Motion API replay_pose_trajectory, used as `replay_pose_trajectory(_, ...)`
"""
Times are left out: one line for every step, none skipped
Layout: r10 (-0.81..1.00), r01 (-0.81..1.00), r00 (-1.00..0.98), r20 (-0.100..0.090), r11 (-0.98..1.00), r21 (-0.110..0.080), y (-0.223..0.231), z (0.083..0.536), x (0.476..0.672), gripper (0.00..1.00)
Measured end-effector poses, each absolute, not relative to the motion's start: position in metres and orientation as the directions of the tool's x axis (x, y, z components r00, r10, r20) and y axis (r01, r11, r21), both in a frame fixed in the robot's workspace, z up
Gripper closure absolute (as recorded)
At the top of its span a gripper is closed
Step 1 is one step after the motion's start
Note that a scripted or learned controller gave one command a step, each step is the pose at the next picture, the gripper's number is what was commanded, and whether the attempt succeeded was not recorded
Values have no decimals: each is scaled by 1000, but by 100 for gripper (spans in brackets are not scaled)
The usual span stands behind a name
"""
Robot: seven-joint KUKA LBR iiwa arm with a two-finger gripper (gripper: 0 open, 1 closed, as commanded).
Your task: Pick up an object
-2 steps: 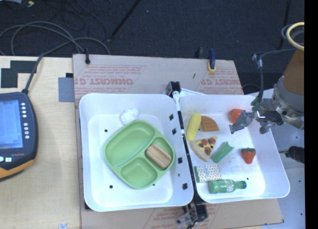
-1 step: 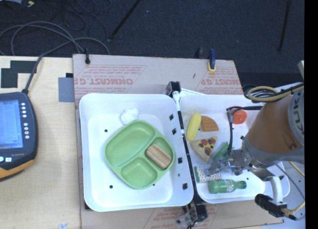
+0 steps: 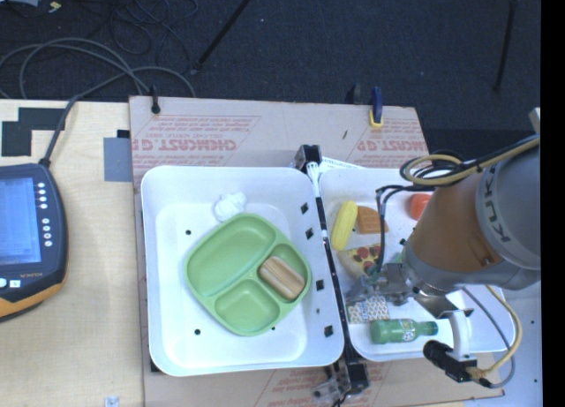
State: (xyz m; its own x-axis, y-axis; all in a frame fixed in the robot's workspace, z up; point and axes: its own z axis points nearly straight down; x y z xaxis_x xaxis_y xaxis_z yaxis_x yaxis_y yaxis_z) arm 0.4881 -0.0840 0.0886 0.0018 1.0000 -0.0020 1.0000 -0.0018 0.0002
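Two bins: side by side on worktop (image 3: 97, 326)
Gripper (image 3: 381, 277): right bin (image 3: 503, 348), fingers' state unclear
Bottle (image 3: 402, 331): six o'clock of gripper

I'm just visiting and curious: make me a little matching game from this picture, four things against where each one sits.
Things:
1. green divided plate
2. brown bread roll
3. green bottle
4. yellow banana

Places:
A. lying near the front edge of the right bin
B. near the left wall of the right bin, toward the back
C. in the middle of the left bin
D. in a compartment of the plate

Pairs: 1-C, 2-D, 3-A, 4-B
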Motion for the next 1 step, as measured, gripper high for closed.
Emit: replay_pose_trajectory(1000, 1000, 5, -1, -5, 1, -85, 90, 488, 0)
